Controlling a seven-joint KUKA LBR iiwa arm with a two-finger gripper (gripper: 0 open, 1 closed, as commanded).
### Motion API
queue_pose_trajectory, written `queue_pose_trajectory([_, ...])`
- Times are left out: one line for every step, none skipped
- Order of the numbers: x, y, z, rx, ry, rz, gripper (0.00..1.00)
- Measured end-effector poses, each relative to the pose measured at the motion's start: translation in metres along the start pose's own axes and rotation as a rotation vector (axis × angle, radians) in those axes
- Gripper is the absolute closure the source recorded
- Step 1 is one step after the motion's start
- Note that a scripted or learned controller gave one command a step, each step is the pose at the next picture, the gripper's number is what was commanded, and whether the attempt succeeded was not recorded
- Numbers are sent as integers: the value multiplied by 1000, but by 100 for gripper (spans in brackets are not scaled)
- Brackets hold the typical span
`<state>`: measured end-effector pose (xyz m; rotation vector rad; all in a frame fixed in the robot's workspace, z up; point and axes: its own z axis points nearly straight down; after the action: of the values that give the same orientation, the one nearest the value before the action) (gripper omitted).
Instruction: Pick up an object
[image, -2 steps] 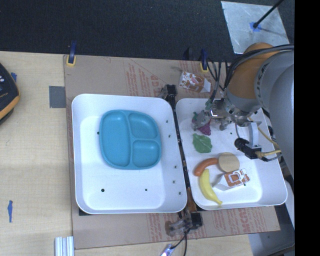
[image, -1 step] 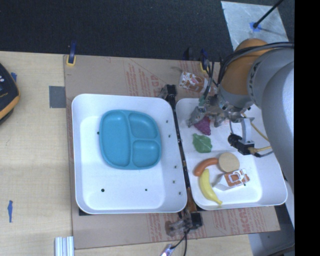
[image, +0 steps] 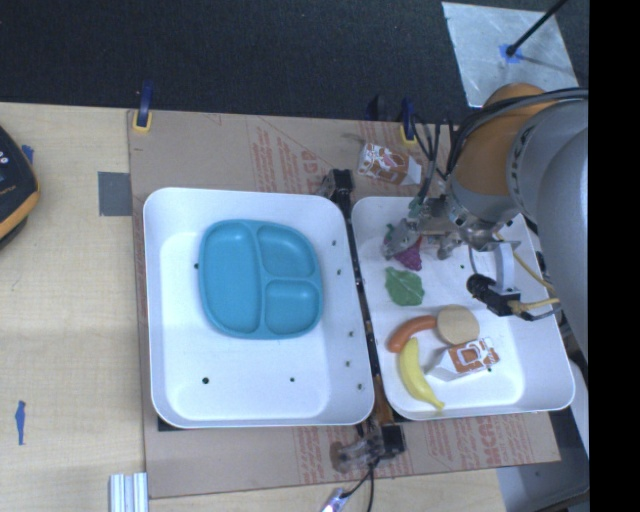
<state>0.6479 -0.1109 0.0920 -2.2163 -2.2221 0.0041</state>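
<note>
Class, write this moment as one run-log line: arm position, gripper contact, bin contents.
arm: over right white bin | gripper: above purple toy, grasp unclear | nearby: green leafy toy, yellow banana | left bin: blue divided plate

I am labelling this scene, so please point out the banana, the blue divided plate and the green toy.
banana (image: 415, 375), camera view, middle of its yellow body.
blue divided plate (image: 232, 275), camera view, floor of its large compartment.
green toy (image: 405, 288), camera view, its centre.
</note>
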Motion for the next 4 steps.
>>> queue_pose_trajectory([8, 8, 0, -3, 0, -1, 0])
queue_pose_trajectory([6, -55, 1, 0, -1, -2, 0])
queue_pose_trajectory([5, -55, -10, 2, -2, -4, 100])
queue_pose_trajectory([5, -55, -10, 2, -3, -5, 0])
